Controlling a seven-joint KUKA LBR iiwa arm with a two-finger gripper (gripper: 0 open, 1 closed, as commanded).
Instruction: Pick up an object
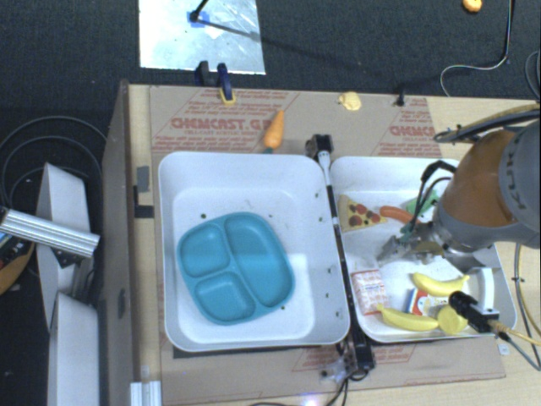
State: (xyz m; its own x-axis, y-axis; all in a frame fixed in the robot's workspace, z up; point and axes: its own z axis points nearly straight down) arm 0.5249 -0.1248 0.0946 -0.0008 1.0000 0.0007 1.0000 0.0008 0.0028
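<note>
Dark carpet surrounds the cardboard-covered worktop (254, 121), seen from the fixed overhead camera; a shiny foil sheet (201, 24) lies on the floor beyond it, cables trail at left and upper right, and a small orange ball (472, 3) sits far off on the carpet. An orange carrot-shaped toy (273, 129) and a pale lump (350, 101) rest loose on the cardboard. Left white shallow bin (182, 193) holds a blue compartmented plastic tray (235, 266). Right white shallow bin (359, 172) holds the candidate objects: a toy pizza slice (359, 214), an orange-red sausage-shaped toy (394, 213), a small red-and-white packet (369, 291), and two yellow toy bananas (438, 283) (404, 318), the latter pair near the front edge. The pincer (406, 242) sits low over the bin's middle, near the sausage-shaped toy; whether it is open or closed cannot be told, and nothing is visibly gripped. Risks, as judged: closing on bare bin floor between items; nudging the flat pizza slice rather than lifting it; a curved banana slipping free; the wrist body crowding the bin wall on the right.
</note>
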